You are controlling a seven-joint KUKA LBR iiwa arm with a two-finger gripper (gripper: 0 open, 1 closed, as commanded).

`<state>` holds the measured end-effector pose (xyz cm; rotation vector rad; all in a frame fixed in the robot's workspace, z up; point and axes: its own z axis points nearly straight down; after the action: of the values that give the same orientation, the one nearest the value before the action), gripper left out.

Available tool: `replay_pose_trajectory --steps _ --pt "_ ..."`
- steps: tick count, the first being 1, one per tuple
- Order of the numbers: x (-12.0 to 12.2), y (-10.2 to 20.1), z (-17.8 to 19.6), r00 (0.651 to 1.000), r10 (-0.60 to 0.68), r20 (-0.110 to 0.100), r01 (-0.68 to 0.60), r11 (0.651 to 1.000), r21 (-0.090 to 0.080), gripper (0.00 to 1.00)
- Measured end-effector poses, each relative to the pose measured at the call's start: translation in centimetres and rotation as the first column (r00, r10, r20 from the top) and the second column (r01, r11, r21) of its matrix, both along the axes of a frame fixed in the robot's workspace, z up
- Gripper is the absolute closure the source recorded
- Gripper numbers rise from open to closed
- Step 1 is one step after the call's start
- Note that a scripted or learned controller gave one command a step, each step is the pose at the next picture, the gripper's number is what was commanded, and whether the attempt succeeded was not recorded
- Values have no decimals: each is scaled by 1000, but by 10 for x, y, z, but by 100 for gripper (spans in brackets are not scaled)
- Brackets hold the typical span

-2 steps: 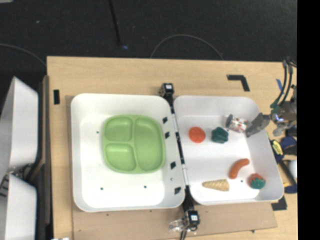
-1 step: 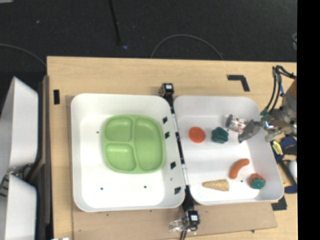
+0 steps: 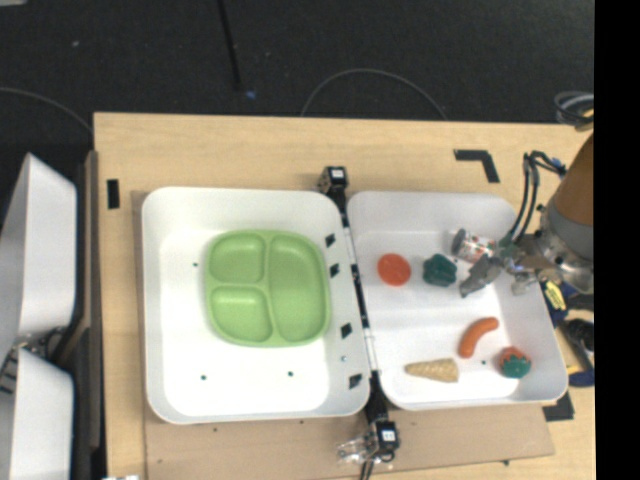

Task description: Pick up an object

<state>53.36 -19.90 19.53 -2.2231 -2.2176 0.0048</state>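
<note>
Bench (image 3: 250, 148) before you carries two white bins, the left bin (image 3: 170, 268) holding a green divided plate (image 3: 268, 288), the right bin (image 3: 420, 218) holding your claw (image 3: 488, 268), fingers spread and pinching nothing, just beside the teal toy (image 3: 438, 270), with a red disc (image 3: 394, 269) nearby.

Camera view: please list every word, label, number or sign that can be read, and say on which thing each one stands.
None can be read: no printed text shows on the green divided plate, the white bins, the toy foods or the bench.
</note>
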Motion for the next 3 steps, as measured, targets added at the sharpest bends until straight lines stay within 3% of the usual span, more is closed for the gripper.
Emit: replay_pose_trajectory --steps 1,2,3 --pt "0 -4 -63 1000 1 0 -1 1000 0 0" --pt "2 -4 -48 1000 -2 8 2 1000 -1 100" --pt "5 -4 -5 1000 5 9 -5 1000 -1 100"
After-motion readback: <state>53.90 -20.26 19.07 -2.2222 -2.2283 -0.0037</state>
